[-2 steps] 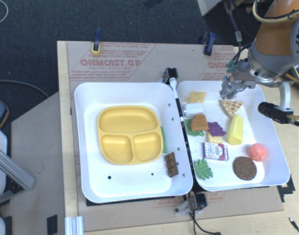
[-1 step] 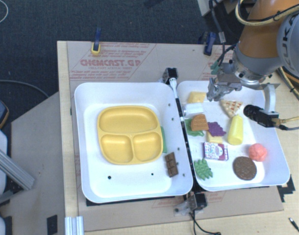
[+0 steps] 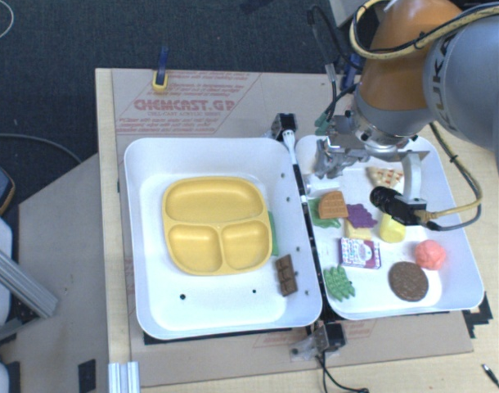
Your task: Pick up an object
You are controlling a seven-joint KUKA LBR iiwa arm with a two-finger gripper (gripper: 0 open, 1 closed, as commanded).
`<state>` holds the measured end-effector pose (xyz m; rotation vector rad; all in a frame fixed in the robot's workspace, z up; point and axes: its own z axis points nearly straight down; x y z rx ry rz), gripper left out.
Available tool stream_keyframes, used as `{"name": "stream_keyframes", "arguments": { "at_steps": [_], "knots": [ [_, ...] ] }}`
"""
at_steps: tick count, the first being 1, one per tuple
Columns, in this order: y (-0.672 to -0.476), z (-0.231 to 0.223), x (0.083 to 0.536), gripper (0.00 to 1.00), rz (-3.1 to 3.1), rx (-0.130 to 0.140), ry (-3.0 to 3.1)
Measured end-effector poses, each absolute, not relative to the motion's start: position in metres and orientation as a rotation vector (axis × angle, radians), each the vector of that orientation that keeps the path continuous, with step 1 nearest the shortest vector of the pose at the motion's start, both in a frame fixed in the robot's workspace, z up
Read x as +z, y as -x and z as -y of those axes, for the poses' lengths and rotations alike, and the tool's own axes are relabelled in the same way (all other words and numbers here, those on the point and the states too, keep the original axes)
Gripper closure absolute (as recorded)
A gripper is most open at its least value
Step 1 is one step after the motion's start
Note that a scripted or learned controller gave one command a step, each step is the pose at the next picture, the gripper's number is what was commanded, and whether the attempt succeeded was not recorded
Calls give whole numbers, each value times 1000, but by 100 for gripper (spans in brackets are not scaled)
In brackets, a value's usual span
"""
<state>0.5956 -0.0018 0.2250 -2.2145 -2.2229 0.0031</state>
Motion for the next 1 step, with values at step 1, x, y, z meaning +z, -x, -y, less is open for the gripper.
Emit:
{"name": "stream_keyframes", "arguments": {
  "at_steps": [1],
  "knots": [
    [-575,-43,235,100,2223,3,2214]
  ]
}}
